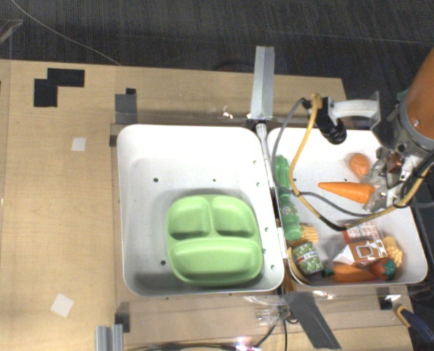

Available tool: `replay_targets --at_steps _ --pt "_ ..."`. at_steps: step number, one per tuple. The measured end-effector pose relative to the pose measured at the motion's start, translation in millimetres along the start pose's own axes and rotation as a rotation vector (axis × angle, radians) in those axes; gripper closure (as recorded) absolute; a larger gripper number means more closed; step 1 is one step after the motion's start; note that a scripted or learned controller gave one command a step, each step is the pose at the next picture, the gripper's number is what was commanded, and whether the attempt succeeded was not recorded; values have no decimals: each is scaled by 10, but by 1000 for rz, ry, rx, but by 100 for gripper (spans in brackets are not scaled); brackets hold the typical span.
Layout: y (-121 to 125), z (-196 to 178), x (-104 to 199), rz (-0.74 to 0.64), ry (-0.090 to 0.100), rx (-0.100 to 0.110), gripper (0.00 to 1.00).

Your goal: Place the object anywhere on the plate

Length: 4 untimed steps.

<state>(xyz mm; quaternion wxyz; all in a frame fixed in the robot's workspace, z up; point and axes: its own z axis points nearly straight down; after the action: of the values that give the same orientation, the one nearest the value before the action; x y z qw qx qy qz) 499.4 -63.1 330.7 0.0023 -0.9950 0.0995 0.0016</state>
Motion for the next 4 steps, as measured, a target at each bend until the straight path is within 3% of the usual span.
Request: replay_targets --at_steps 1,2,3,4 --pt "242 -1365 13 0 11 -2 100" --pt "779 -1549 139 22 7 -2 100" --pt "758 -1550 138 18 7 0 0" --pt "767 229 298 -1 -1 2 0"
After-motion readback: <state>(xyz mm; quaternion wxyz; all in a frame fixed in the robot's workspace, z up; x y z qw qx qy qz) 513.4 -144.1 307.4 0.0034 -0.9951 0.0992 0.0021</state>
